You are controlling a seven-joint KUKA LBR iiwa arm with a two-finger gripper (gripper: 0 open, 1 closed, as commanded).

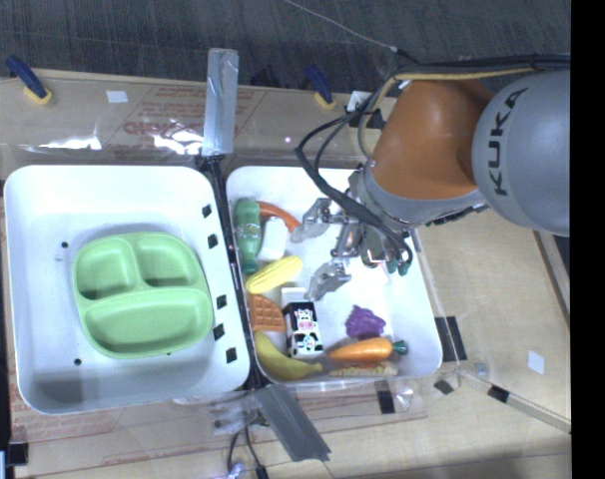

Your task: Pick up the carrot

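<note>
Dark carpet borders the tabletop. Jaws (327,247) are seen apart, empty. The carrot (360,349), judged light, stiff, slick, is best gripped mid-body.

Banana (283,361) partly under carrot (360,349).

Orange carrot (359,349); purple grapes (364,321); yellow banana (281,362) — green tray (140,292); white bins (23,267).
</note>
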